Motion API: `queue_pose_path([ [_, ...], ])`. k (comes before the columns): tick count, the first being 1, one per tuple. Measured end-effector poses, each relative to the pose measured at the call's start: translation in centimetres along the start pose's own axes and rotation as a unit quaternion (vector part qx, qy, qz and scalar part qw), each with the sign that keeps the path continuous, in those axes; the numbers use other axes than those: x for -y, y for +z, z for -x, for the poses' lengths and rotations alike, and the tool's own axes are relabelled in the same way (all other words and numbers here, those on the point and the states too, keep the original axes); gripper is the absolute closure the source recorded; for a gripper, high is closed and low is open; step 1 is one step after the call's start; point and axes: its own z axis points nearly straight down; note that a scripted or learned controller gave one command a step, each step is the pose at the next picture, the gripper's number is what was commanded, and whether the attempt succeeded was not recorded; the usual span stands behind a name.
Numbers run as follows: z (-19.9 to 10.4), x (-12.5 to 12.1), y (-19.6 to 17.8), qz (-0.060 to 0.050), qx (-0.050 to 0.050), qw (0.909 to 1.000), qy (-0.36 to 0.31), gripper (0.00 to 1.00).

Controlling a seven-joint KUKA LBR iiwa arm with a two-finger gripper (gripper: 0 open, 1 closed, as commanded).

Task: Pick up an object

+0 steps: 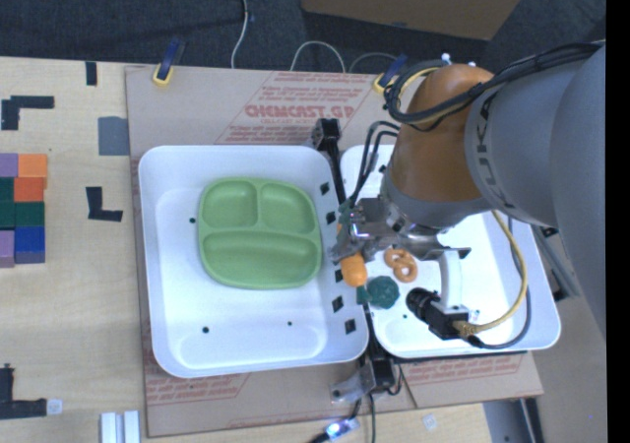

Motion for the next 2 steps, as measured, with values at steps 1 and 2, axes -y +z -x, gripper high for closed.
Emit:
queue_pose_path([
  [1, -6.33, 1.00, -0.60, 0.001, 0.000, 1.0000, -0.001, 1.00],
  [2, -5.98, 0.95, -0.58, 0.001, 0.001, 1.0000, 0.002, 0.00],
])
